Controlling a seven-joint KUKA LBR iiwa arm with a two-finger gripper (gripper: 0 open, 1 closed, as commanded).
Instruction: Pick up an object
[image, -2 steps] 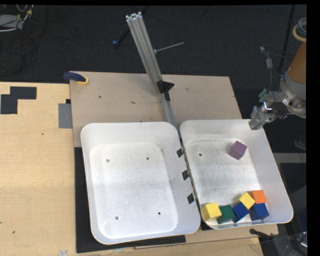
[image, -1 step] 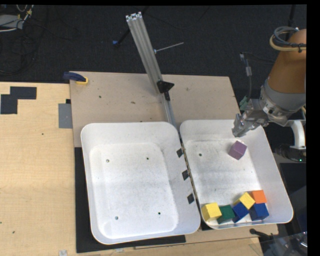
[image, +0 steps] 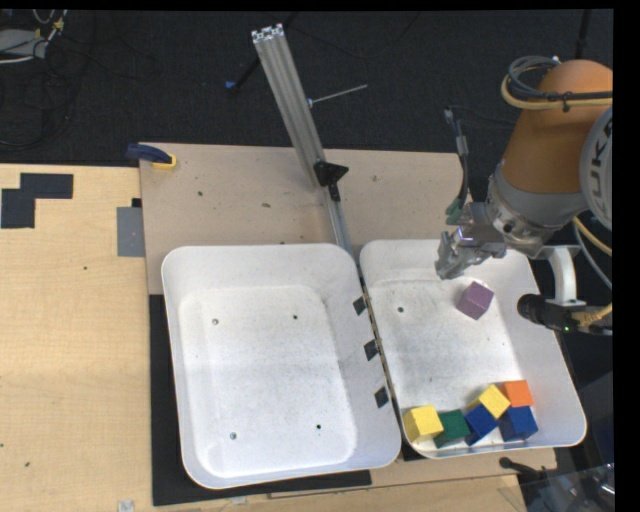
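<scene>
A purple cube (image: 475, 299) lies by itself in the right bin (image: 430, 340), in its far half. My gripper (image: 452, 262) hangs over the bin's far edge, just up and left of the purple cube and apart from it. Along the bin's near edge sits a cluster of blocks: a yellow one (image: 424, 420), a green one (image: 452, 428), a blue one (image: 480, 424), a second yellow one (image: 493, 400), an orange one (image: 517, 392) and another blue one (image: 518, 424).
The left bin (image: 260, 370) stands beside the right one, joined by black clips (image: 368, 348). A slanted aluminium bar (image: 295, 110) rises behind the bins. A black cable part (image: 550, 312) juts over the right bin's right rim.
</scene>
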